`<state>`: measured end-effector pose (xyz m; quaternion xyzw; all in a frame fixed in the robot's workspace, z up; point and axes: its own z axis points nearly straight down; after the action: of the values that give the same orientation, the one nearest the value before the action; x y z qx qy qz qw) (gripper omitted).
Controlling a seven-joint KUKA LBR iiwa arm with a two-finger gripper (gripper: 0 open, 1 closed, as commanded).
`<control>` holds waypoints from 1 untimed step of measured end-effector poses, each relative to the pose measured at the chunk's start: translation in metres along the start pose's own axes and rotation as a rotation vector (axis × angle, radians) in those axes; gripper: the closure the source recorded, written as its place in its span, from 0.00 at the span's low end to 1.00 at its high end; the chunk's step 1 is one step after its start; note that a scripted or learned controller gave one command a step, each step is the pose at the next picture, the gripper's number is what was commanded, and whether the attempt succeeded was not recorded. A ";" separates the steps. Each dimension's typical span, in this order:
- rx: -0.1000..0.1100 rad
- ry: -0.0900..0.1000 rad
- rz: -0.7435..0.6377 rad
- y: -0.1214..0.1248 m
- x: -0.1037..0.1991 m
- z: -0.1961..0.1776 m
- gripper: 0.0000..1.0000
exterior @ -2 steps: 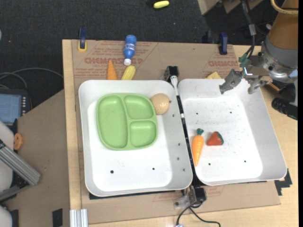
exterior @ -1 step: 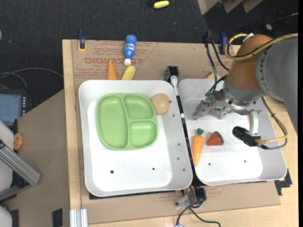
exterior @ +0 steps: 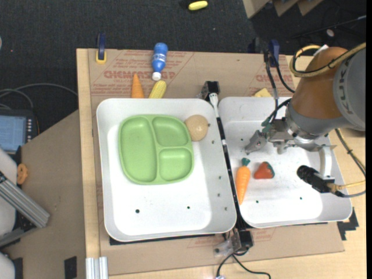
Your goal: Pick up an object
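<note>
Strawberry [exterior: 264, 170] & carrot [exterior: 242, 181] lie free in right bin [exterior: 279, 214] w/ gripper [exterior: 260, 139] poised just above, apparently lining up; jaw state unclear.

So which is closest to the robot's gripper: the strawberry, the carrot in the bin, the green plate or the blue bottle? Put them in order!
From the gripper:
1. Strawberry, just below it, right bin.
2. Carrot, at that bin's left edge.
3. Green plate, in the left bin.
4. Blue bottle, outside the bins, at the back.
</note>
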<state>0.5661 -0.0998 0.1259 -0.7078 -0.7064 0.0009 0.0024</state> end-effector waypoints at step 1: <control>0.002 0.000 0.000 -0.033 -0.001 0.044 0.00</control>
<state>0.5329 -0.1004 0.0824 -0.7077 -0.7065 0.0015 0.0031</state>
